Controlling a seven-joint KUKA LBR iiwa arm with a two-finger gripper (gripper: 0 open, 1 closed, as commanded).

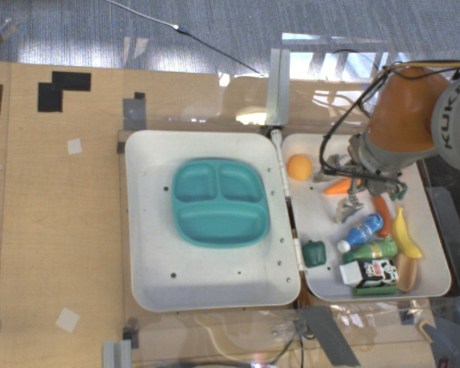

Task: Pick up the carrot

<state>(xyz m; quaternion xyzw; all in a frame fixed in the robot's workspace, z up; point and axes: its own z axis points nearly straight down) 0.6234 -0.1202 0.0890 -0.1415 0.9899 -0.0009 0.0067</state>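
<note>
The carrot [336, 188], small and orange, lies in the upper middle of the right bin [437, 282], pointing left. My gripper [342, 187] hangs over it, below the orange band of the arm [402, 113]. It looks open, with one grey finger [350, 208] just below the carrot and the other above it. The wrist hides the carrot's right end.
An orange ball [299, 167] sits left of the carrot. A red sausage-like piece [380, 207], a blue bottle [362, 232], a green bottle [376, 250], a banana [405, 234], a carton [376, 273] and a green block [314, 253] crowd the lower part. The left bin [149, 282] holds a teal plate [218, 203].
</note>
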